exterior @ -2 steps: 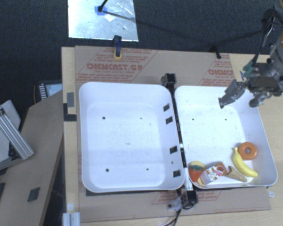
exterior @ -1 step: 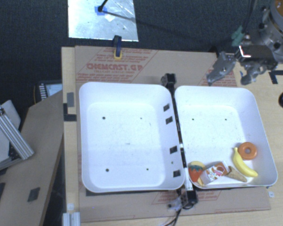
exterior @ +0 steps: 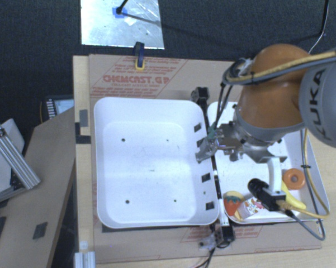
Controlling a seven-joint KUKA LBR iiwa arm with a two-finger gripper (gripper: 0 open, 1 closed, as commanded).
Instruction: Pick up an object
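**A:** Where is the gripper in the camera view?

**B:** The gripper point(exterior: 207, 149) hangs over the seam where the two bins meet, just beside the right wall of the left bin point(exterior: 148, 102). The arm's orange band point(exterior: 271, 85) bulks over it to the right. I cannot tell whether it is spread or pressed together, because the wrist covers it.

**A:** And the things to pick?

**B:** All are in the right bin point(exterior: 233, 175), lower and to the right of the gripper and well apart from it. A red and white packet point(exterior: 241, 205) lies nearest, against the bin's front rim. A yellow piece point(exterior: 293, 200) lies further right, and an orange round thing point(exterior: 293, 178) sits just above that.

**A:** What about the surface and the room?

**B:** Both bins rest on a cardboard sheet point(exterior: 140, 78) with red lettering. It lies on a pale wooden bench point(exterior: 50, 166) that stretches left of the gripper. Far above and to the left, a yellow clamp point(exterior: 140, 57) grips the cardboard's back edge. Beyond it, a silvery sheet point(exterior: 122, 15) lies on dark carpet point(exterior: 33, 38). An aluminium rail point(exterior: 11, 155) slants at the far left.
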